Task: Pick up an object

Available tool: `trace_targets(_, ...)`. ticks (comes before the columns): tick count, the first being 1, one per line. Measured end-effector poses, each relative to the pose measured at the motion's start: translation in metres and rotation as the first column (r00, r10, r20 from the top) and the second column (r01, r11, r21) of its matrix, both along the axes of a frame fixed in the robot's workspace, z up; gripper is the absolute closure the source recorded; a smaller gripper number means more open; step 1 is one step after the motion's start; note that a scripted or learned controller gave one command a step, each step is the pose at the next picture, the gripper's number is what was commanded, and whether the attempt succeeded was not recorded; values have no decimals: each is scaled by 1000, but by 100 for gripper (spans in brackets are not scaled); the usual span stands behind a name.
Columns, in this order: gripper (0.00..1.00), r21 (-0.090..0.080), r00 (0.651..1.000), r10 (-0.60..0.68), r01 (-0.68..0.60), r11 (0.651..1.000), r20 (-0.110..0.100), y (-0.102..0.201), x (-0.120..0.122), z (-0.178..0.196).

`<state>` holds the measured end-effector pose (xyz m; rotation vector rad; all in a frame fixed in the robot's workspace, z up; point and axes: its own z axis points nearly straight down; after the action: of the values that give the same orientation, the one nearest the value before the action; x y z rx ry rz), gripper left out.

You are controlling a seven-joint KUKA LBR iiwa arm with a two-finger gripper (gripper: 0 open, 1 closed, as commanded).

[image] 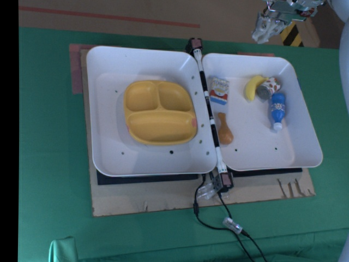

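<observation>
**Above the far right corner, the gripper hangs clear of the bins**

At the top right of the camera view, the gripper hovers beyond the far edge of the right bin, over the green bench cover and next to a yellow-and-black striped marking. Nothing sits between its pale fingers, and whether they are spread or closed I cannot tell from this angle.

The right bin holds every loose object. A yellow banana lies near the far wall, curved, and just beside it on the right is a small can with a patterned label, tipped on its side so its grey end faces the camera. A blue bottle with a white cap lies just below the can, cap pointing toward the near side. Toward the bin's left wall lies a small carton printed in red, white and blue, and below it an orange-brown drumstick-shaped toy lies close to the divider between the bins.

The left bin carries a yellow sectioned plate, with two small compartments on the far side and one long one on the near side. Both bins rest on a cardboard sheet, and black cables trail from the divider's near end across the cover.
</observation>
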<state>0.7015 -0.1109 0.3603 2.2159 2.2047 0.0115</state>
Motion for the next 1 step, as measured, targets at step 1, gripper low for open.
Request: trace_targets(1, 100, 0, 1000, -1, 1, 1000, -6, 25, 0, -23)
